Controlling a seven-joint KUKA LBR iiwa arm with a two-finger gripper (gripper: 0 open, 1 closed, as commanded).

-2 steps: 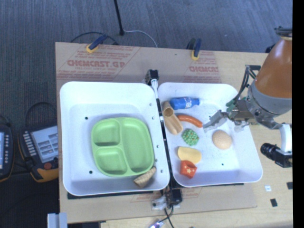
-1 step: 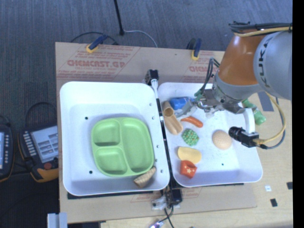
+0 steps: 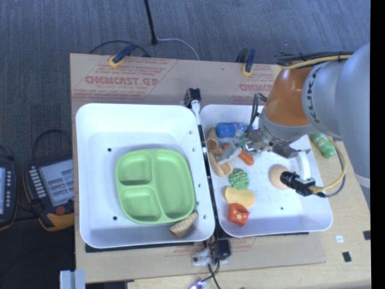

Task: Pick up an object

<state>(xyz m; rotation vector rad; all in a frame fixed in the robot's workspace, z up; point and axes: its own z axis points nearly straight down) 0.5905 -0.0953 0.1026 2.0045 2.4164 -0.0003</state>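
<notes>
I can't tell how my jaws stand; the gripper point(image 3: 245, 144) is down in the right bin point(image 3: 313, 221) among the carrot point(image 3: 246, 158), blue block point(image 3: 227, 129) and green ball point(image 3: 238, 177). Crowded, so I might nudge neighbours and grab nothing.

- You are looking at a blue object point(image 3: 228, 129) lying near the far wall of the right bin point(image 3: 313, 220).
- An orange carrot-like piece point(image 3: 246, 158) is lying tilted, just beside the arm's wrist.
- A green round textured item point(image 3: 238, 178) is sitting mid-bin, with a yellow piece point(image 3: 239, 196) lying just in front of it.
- A red block point(image 3: 238, 214) is resting near the front wall.
- A tan round piece point(image 3: 277, 176) is lying to the right of the green one.
- A beige piece point(image 3: 220, 165) is lying against the bin's left wall.
</notes>
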